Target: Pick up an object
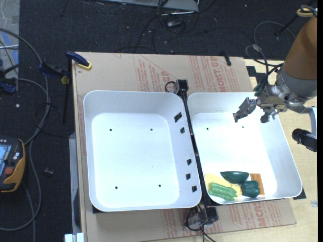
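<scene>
Nearest the camera, along the front rim of my right bin (290, 158), sits the small cluster I have to choose from. Reading it left to right: a pale yellow flat piece (214, 178) peeking out at the back, a light green ridged toy (222, 190) lying with its long axis running left to right and tipped slightly toward the front edge, a dark green bowl-shaped piece (234, 176) just behind it, a teal chunk (251, 188) beside them, and an orange-brown block (257, 178) tucked behind that. They are crowded together, touching or nearly so.

My gripper (255, 111) hangs over the far part of the same bin, near its back wall, well apart from the pile. My two fingers are spread with nothing between them; one dark fingertip (242, 112) points down and to the left, the other is at the right.

What the coming move turns on, as I judge it: the whole pile lies toward the camera from my fingers, and very slightly to the left. I would have to travel along the bin's length toward its front rim, then descend. The light green ridged toy looks the easiest target, since it lies at the pile's outer edge; closing across its short width would suit it best. The left bin (101, 110) plays no part.
</scene>
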Available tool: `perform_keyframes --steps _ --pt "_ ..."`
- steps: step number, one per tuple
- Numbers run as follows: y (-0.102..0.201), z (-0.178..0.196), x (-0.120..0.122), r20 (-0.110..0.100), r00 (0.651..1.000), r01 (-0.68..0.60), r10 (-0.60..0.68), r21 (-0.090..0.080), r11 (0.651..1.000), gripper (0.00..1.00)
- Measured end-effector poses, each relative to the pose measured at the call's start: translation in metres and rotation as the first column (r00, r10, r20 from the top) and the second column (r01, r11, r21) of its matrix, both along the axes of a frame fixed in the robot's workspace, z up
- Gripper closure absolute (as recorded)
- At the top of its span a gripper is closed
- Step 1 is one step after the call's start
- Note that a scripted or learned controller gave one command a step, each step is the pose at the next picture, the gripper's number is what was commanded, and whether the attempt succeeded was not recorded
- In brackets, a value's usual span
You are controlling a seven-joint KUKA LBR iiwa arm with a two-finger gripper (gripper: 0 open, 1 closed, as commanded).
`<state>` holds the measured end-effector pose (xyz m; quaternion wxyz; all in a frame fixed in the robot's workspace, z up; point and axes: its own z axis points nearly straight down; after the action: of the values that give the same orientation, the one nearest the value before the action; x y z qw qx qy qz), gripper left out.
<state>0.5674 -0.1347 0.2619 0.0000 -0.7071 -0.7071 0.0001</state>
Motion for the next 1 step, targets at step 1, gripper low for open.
perform_keyframes --steps 1 --pt "-0.0031 -0.0471 0.0072 -0.004 1.000 0.000 0.000 0.001 1.000 0.00"
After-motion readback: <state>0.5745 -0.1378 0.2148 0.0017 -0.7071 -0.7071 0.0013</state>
